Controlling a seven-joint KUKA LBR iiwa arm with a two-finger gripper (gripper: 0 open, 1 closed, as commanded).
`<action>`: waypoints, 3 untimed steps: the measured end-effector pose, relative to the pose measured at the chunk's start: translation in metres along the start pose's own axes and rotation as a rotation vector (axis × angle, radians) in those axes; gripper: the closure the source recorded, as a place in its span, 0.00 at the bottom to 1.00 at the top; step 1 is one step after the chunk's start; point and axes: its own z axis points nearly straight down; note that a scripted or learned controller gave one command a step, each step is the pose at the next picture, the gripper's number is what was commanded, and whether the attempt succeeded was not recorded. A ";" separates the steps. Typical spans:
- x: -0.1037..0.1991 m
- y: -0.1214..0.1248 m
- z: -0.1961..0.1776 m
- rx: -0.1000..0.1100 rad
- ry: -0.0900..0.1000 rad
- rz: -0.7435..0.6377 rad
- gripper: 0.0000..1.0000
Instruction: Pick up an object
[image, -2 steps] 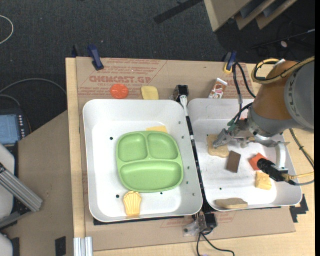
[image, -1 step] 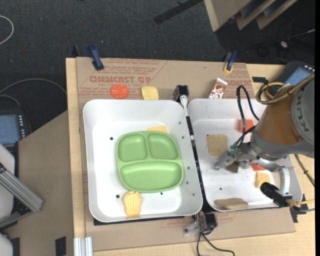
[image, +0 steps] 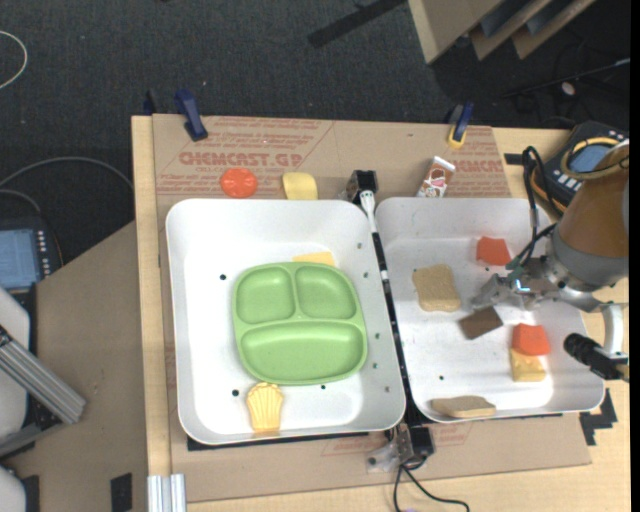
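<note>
My gripper (image: 500, 290) hangs low over the middle of the right bin (image: 450, 225), reaching in from the right below the grey and orange arm (image: 596, 225). A dark brown flat piece (image: 481, 322) lies just below and left of its tip. A tan bread square (image: 436, 288) sits a little further left. Behind the gripper is a red-orange block (image: 492, 250). An orange block (image: 530, 340) and a yellow block (image: 528, 368) lie together on the near right. A tan flat piece (image: 462, 406) rests at the front rim.
The left bin (image: 195, 300) holds a green divided plate (image: 298, 322), a pale yellow slab (image: 315, 259) behind it and a yellow ridged piece (image: 264, 407) in front. On the board behind the bins lie an orange disc (image: 238, 182), a yellow block (image: 299, 186) and a small carton (image: 437, 177).
</note>
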 end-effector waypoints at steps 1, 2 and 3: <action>0.045 -0.024 0.000 0.010 0.009 -0.006 0.00; 0.043 -0.022 -0.010 0.006 0.006 -0.003 1.00; 0.143 0.013 -0.106 -0.006 0.007 -0.014 1.00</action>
